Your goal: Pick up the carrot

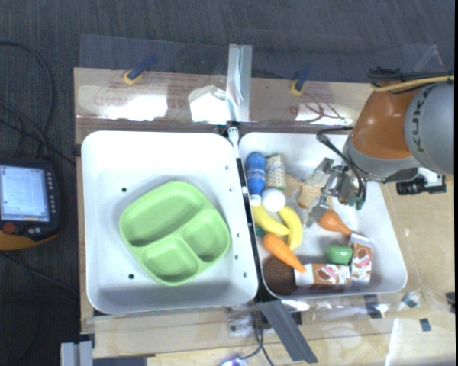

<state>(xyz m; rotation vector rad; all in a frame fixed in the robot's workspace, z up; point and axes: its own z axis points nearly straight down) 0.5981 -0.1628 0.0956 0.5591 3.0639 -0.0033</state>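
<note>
Camera view looks down on two white bins on the worktop; the left bin (107, 280) carries a green divided plate (175, 231), the right bin (389, 265) a heap of toy food. The carrot (282, 252) lies near the middle of the right bin's near half, orange, tapering toward the right and near side, its thick end touching the yellow banana (278, 223) and its tip over a brown carton (324, 274). It looks like a small moulded toy: likely light, stiff and rather smooth, so it may slip or roll if pinched at the narrow tip. The thick half, across its width, seems the safer hold, though the banana crowds that side.

The tool (324, 197) hangs over the far right part of the same bin, above a second orange piece (334, 221). Whether it is spread or closed I cannot tell, and nothing is seen gripped in it. The carrot lies near the tool, to its left and nearer the viewer, apart from it.
</note>
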